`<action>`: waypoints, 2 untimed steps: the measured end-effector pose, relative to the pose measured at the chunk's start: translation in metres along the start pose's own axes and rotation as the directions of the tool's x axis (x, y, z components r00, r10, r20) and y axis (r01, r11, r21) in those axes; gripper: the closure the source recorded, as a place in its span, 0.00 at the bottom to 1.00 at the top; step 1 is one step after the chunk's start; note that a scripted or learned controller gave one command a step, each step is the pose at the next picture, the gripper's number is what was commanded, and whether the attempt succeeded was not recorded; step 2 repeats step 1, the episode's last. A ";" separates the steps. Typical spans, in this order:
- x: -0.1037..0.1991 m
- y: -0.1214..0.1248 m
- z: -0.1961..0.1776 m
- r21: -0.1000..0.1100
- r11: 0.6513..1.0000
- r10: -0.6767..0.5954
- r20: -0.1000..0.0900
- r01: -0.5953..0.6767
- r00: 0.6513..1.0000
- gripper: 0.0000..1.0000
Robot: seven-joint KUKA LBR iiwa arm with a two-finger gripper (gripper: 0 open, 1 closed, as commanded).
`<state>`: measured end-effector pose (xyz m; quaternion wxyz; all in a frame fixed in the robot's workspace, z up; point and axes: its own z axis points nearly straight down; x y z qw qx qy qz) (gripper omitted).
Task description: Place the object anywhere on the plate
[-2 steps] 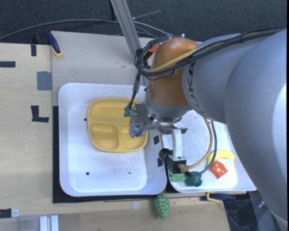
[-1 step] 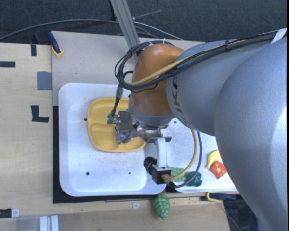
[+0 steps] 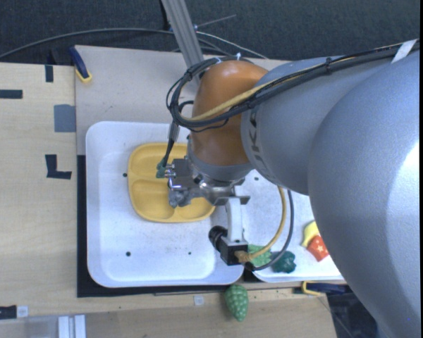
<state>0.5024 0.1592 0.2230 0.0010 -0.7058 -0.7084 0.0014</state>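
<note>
You have the grey arm (image 3: pixel 338 132) reaching in from the right and covering much of the right-hand bin (image 3: pixel 296 277), with its orange band (image 3: pixel 222 111) sitting over the inner edge of the left bin (image 3: pixel 102 210). The yellow plate (image 3: pixel 149 182) lies in the left bin, in its upper middle part, and it has raised dividers splitting it into compartments. The gripper (image 3: pixel 178 197) hangs over the plate's right side, near the lower right edge, partly hiding that rim from you. You cannot tell from this slant what the gripper is doing at its tip, since the wrist body and cables block the view. A small green piece (image 3: pixel 162 167) shows just beside the gripper's upper left, over the plate; whether it is an object or part of the tool is unclear. In the right bin you can see a green object (image 3: pixel 285 263) near the bottom edge and a red and yellow object (image 3: pixel 314 242) just right of it. A green bumpy object (image 3: pixel 236 301) lies outside the bins on the bench (image 3: pixel 28 210), just below them.
</note>
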 end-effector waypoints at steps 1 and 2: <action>0.000 0.000 0.000 0.000 1.000 0.001 0.000 -0.001 1.000 0.00; 0.000 0.000 0.000 0.000 1.000 0.001 0.000 -0.001 1.000 0.00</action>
